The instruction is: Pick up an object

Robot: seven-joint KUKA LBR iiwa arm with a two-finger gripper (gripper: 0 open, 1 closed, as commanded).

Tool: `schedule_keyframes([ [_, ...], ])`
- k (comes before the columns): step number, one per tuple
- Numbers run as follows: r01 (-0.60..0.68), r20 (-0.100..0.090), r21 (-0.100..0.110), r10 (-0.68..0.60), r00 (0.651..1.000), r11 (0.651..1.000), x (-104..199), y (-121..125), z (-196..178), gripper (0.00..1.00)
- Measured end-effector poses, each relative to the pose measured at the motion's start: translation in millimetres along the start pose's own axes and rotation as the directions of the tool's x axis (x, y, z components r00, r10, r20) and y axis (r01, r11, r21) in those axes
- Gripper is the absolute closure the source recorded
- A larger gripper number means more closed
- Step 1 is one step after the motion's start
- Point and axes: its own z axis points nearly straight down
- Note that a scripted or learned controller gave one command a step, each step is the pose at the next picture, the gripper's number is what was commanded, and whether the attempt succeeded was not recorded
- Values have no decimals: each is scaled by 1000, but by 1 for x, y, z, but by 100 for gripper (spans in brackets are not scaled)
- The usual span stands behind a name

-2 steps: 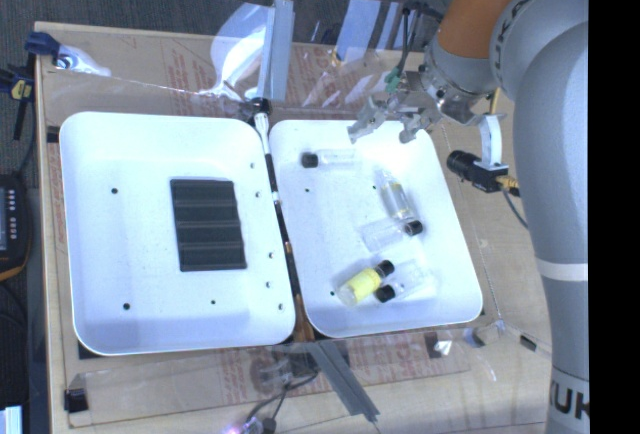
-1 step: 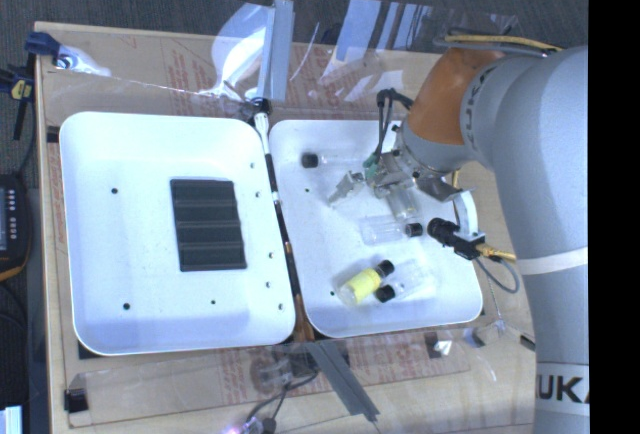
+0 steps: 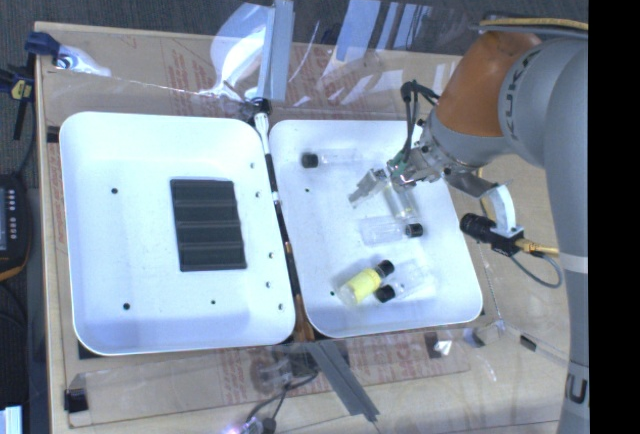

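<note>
Dark carpet surrounds the bench (image 3: 90,72), which carries two white bins side by side. We see the left bin (image 3: 100,152) holding a black ribbed block (image 3: 208,224) near its centre. The right bin (image 3: 455,297) holds several small things: a clear vial with a black cap (image 3: 325,159) toward 11 o'clock, another clear vial (image 3: 390,230) near the centre with its dark cap pointing to 3 o'clock, a yellow bottle (image 3: 362,283) at about 6 o'clock, and a clear, black-capped vial (image 3: 403,288) just beside it, toward 3 o'clock. The arm (image 3: 520,102) comes in from 3 o'clock, its orange band (image 3: 475,87) above the wrist, and our hand (image 3: 378,184) sits low over the bin's upper middle, just at 12 o'clock from the central vial. We see the fingers spread apart, released, with nothing between them. A clear sheet (image 3: 370,32) lies across the bench at 12 o'clock.
</note>
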Motion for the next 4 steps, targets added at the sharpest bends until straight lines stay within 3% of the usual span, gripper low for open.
schedule_keyframes([
  [2,105,-4,2,-105,994,994,37,-110,52,0],
  [3,112,-1,-5,-112,994,994,36,-105,43,100],
  [4,55,1,-2,-55,998,998,28,-110,-80,100],
])
